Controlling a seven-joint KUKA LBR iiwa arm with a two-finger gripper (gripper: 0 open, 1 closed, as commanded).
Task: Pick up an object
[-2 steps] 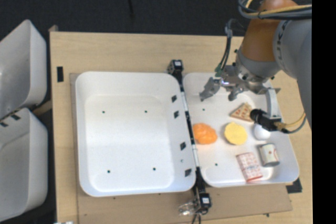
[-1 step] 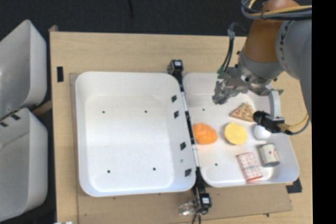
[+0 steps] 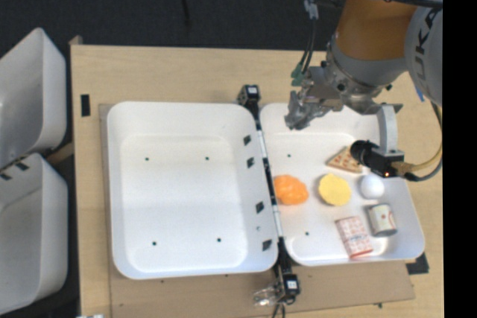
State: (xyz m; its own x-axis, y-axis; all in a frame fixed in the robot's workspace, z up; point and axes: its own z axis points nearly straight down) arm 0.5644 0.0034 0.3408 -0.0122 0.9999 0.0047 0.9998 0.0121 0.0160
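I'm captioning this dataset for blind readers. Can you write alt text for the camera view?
A grey-and-orange robot arm's gripper hangs over the right bin, which holds an orange lump, yellow disc, white ball, small can and patterned box.

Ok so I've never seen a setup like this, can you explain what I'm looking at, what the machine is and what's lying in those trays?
This is one camera fixed above a bench, looking down at a slant. The big grey and orange thing is a robot arm; its gripper hangs over the right bin's far edge, with nothing seen between its fingers. That bin contains an orange lump, a yellow round piece, a white ball, a tan wedge, a small can and a red patterned packet. Beside it is the left bin.
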